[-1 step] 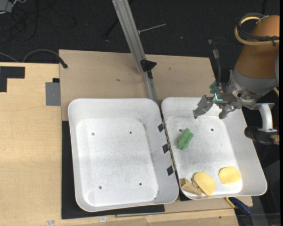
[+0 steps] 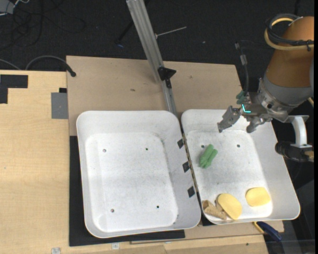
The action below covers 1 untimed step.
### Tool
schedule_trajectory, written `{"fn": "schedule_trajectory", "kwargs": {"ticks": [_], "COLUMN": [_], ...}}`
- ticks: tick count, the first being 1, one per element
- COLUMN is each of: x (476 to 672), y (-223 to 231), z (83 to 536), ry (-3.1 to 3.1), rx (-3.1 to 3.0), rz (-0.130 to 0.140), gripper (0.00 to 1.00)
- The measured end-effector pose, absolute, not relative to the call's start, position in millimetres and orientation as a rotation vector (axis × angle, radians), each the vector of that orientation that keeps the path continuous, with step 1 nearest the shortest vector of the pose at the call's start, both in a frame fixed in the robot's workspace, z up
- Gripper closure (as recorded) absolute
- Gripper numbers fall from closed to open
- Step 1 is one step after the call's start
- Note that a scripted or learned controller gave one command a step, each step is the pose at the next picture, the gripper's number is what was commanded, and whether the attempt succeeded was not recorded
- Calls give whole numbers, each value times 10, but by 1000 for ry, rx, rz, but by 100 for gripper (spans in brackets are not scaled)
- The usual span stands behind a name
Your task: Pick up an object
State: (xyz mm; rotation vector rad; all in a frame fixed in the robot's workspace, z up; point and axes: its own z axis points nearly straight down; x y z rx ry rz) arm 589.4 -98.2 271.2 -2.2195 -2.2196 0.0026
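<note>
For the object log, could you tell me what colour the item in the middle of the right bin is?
Green: the item shows best in the camera view, lying loose in the right bin.

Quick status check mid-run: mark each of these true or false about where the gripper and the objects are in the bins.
1. The gripper is over the right bin. True.
2. The green object is clamped between the fingers. False: it lies on the bin floor, apart from the open gripper.
3. Two yellow objects lie near the right bin's front edge. True.
4. The green object is in the left bin. False: it is in the right bin, near the divider.
5. A tan object lies beside the left-hand yellow one. True.
</note>
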Motion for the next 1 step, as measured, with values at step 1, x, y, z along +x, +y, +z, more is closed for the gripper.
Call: {"fn": "schedule_trajectory", "kwargs": {"ticks": [1], "x": [5810], "y": [-913], "z": [2129], "ry": [-2216], "rx": [-2216], "rz": [8], "gripper": [0]}}
